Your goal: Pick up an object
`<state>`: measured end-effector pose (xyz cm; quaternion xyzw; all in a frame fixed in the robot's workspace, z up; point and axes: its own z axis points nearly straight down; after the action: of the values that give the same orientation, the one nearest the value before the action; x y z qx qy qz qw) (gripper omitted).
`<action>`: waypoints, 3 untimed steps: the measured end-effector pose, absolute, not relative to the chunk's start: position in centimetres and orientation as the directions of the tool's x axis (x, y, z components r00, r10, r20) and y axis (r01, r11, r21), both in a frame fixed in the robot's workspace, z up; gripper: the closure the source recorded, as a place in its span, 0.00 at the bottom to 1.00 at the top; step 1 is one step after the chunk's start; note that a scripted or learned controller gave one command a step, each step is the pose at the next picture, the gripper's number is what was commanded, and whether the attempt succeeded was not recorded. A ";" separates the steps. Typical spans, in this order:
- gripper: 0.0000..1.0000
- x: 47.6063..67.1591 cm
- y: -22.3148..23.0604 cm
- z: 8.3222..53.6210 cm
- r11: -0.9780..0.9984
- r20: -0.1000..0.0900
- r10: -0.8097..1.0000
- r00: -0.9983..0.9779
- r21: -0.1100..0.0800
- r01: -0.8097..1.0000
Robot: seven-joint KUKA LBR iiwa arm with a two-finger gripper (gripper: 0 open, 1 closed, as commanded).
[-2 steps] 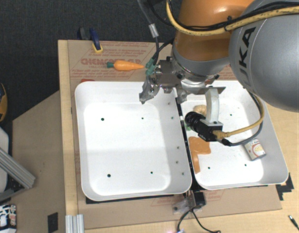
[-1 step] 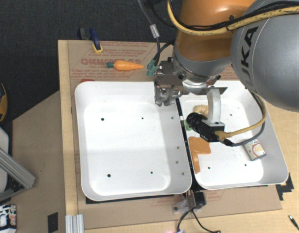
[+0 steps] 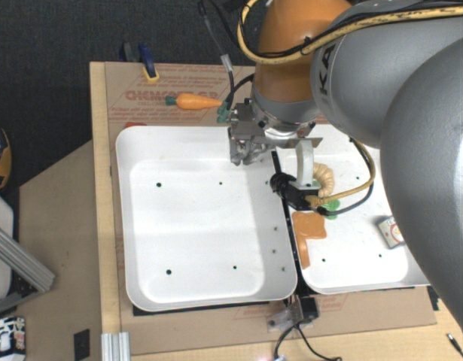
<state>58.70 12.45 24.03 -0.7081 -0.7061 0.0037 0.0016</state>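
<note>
**A:** Gripper status?

**B:** Gripper [image 3: 246, 147] is low over the back rim of the left bin [image 3: 141, 201], by the divider. Open or closed: can't tell from this angle.

**A:** Pick candidates?

**B:** All in the right bin [image 3: 351, 271], apart from the gripper. Flat orange piece [image 3: 310, 228] by its left wall, beige ridged piece [image 3: 322, 177] just behind that, small white block [image 3: 391, 232] at the arm's [image 3: 412, 126] edge.

**A:** Surroundings?

**B:** Bins sit on brown cardboard [image 3: 111, 164] with red print. Toy carrot [image 3: 195, 101] lies on it behind the left bin, blue clamp [image 3: 148, 65] on its back edge. Dark textured floor [image 3: 50, 51] around.
</note>
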 end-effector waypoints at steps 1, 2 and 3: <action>1.00 63.2 23.1 18.0 0.009 0.003 1.000 -0.009 0.004 1.000; 1.00 48.0 14.6 13.2 -0.007 -0.005 1.000 0.007 -0.021 1.000; 1.00 50.0 20.5 11.7 0.005 0.002 1.000 -0.005 0.000 1.000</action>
<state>50.01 20.54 11.70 -0.7055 -0.7087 -0.0009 0.0006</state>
